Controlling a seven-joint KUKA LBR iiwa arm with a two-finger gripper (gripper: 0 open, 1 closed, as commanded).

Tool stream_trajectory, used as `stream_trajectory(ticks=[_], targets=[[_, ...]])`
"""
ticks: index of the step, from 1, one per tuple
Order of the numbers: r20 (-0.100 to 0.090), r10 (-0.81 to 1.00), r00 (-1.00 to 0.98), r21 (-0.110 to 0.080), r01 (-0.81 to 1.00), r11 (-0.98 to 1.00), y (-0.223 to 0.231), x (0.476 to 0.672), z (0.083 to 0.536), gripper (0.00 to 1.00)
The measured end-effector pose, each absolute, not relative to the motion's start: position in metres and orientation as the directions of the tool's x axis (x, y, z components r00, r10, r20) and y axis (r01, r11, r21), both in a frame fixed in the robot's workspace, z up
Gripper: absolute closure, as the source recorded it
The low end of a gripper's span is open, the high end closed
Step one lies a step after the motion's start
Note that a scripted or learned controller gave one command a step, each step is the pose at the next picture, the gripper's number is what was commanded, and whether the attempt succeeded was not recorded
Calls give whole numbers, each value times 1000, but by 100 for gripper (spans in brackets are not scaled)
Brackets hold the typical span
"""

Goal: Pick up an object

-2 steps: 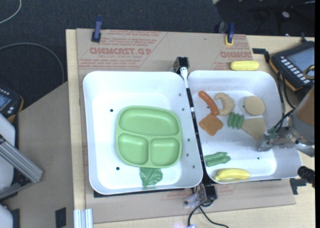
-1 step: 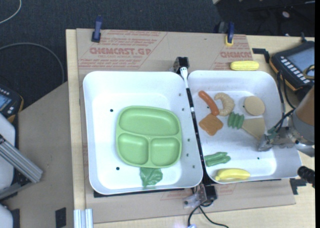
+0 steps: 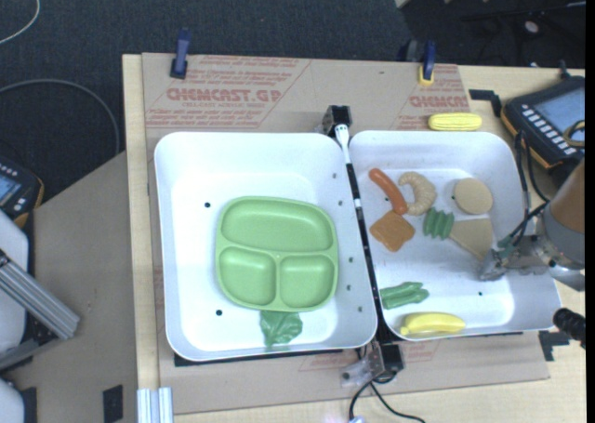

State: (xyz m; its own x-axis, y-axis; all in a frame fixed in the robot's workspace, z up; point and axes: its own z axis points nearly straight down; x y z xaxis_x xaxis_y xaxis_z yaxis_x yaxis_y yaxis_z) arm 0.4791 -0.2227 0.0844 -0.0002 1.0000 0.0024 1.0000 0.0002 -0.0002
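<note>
Reaching in from the right edge of the right bin (image 3: 521, 175), the gripper (image 3: 495, 267) is low over the bin floor near its right wall, and honestly I can't tell how it's set, it's a blurry metal blob from up here. Nothing is visibly in it.

Closest thing is the tan wedge (image 3: 472, 235), touching or nearly touching the tip on its upper-left side. Its long axis looks like it runs diagonally, upper-left to lower-right, pointing right at the gripper, so I'd guess that's the target (any object counts for this task).

Going outward: the round tan cookie (image 3: 473, 195) sits just above the wedge, the green ridged piece (image 3: 438, 223) is beside the wedge's left end, then the curled pale shrimp (image 3: 418, 191), the red sausage (image 3: 388, 188) and the orange toast square (image 3: 391, 231) toward the bin's left side. A green pepper (image 3: 403, 296) and a yellow banana (image 3: 432, 323) lie along the front edge.

Left bin (image 3: 186, 226) holds a green divided plate (image 3: 276, 252) and a leafy green bit (image 3: 281, 326).
</note>
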Motion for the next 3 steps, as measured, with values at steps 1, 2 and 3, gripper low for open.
stream_trajectory(ticks=[1,2,3], targets=[[2,1000,0,0,1000,0,-223,479,84,100],[2,1000,0,0,1000,0,-223,479,84,100],[2,1000,0,0,1000,0,-223,479,84,100]])
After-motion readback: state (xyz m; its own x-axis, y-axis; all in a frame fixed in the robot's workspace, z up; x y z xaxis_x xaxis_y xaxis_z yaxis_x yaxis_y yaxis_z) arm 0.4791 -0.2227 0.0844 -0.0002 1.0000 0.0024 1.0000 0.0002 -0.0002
